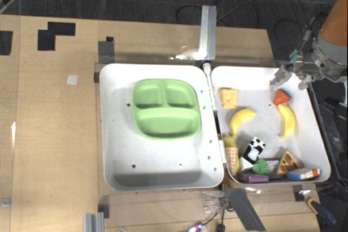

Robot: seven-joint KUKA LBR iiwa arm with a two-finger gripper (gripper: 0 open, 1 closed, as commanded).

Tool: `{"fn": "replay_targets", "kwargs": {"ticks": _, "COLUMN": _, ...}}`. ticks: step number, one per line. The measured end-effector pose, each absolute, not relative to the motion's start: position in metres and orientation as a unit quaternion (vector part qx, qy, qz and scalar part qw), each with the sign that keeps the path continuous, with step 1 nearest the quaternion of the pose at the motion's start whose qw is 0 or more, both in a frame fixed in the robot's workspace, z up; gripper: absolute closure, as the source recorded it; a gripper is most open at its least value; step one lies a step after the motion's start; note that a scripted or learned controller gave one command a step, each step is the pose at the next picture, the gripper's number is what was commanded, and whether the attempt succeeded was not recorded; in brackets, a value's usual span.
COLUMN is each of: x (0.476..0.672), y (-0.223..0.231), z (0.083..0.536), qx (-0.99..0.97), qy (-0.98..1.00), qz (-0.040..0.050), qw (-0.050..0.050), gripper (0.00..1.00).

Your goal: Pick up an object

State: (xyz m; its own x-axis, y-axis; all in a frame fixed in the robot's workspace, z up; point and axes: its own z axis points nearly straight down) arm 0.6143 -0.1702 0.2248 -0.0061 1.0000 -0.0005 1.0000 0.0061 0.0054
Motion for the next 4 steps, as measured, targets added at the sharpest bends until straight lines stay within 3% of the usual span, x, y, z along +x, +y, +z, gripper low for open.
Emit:
{"fn": "replay_targets", "kwargs": {"ticks": 1, "x": 0.614, "y": -0.17, "z": 0.225, "qx": 0.705, "qy": 0.709, "qz": 0.0017, "qw": 0.002, "gripper": 0.0}}
{"fn": "replay_targets", "kwargs": {"ticks": 2, "x": 0.614, "y": -0.205, "z": 0.093, "qx": 0.69, "qy": 0.724, "qz": 0.0022, "qw": 0.003, "gripper": 0.0}}
{"fn": "replay_targets", "kwargs": {"ticks": 3, "x": 0.58, "y": -0.206, "z": 0.09, "qx": 0.602, "qy": 0.799, "qz": 0.0033, "qw": 0.006, "gripper": 0.0}}
{"fn": "replay_targets", "kwargs": {"ticks": 4, "x": 0.583, "y": -0.205, "z": 0.103, "qx": 0.602, "qy": 0.799, "qz": 0.0061, "qw": 0.009, "gripper": 1.0}}
